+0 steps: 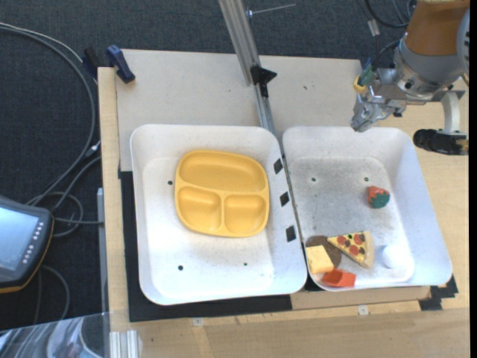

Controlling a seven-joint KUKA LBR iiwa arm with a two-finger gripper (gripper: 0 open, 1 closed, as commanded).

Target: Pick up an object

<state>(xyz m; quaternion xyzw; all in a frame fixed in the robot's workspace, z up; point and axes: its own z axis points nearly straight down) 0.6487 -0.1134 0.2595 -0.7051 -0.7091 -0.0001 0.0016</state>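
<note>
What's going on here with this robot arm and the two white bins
A grey and orange robot arm reaches in from the right, its claw above the far rim of the right bin, not touching any item. That bin holds a pizza slice toy, a red and green ball, a white ball and some small blocks. The left bin holds a yellow divided plate.

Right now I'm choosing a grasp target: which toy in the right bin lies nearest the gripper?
The red and green round toy, alone mid-bin below the gripper; the others cluster at the front edge.
</note>
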